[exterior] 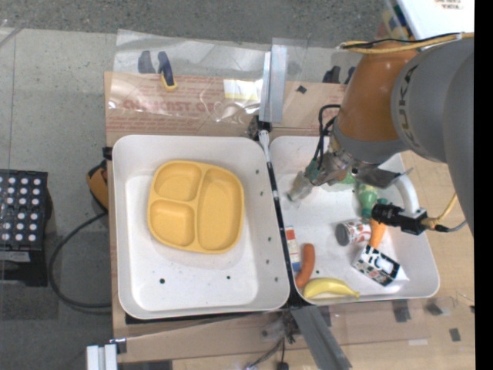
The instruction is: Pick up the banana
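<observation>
The grey arm with its orange band covers the upper part of the right shallow white bin (426,282), and its end effector (302,188) hangs low over that bin's upper left, too blurred to tell how it stands. One curved yellow banana (330,287) lies at that bin's near edge, well apart from the end effector, just beside one orange carrot (306,262), with one small can (353,232) nearby. One yellow three-compartment plastic plate (196,206) sits in the left white bin (131,276) on the brown surface (192,99).

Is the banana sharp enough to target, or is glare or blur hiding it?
Camera view: the banana is clear and evenly lit at the right bin's front edge, no glare on it; the gripper looks slightly smeared; the plastic sheet behind glints.
</observation>
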### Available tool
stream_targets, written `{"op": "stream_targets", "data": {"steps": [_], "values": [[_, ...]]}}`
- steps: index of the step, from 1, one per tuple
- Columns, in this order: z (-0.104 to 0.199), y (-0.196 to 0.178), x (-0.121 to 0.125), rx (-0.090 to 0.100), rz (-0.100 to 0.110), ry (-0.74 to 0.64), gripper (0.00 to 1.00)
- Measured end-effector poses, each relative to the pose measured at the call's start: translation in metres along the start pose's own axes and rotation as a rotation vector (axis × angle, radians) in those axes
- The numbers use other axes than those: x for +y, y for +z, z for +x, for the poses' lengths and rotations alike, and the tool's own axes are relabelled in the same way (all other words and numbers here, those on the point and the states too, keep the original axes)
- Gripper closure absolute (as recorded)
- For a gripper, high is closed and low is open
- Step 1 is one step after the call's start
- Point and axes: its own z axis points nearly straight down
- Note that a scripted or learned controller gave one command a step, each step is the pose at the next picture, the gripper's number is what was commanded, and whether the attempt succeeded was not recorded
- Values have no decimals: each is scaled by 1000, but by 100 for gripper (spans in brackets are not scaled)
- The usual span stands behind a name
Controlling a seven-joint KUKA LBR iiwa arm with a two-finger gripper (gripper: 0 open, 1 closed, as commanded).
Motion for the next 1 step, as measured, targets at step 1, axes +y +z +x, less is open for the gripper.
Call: {"op": "stream_targets", "data": {"steps": [1], "values": [[2,0,-99,2,1,-73,0]]}}
